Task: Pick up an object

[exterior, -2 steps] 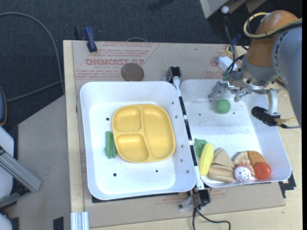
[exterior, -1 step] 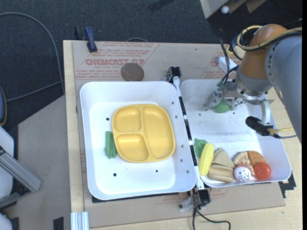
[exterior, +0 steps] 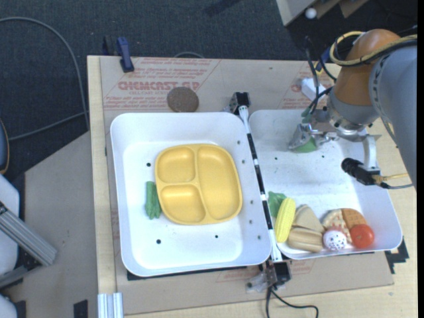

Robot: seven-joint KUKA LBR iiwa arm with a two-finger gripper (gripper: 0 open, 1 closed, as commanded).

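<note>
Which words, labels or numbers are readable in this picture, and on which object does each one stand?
"CHEMCAST GP", red print, partly blurred, on the brown cardboard sheet behind the white plastic bins.
Smaller red lines above and below it: too blurred to read.
More red print on the cardboard's right side: illegible.

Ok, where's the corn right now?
The corn lies at the near left corner of the right bin, between a green leafy piece and the tan bread pieces.
</note>
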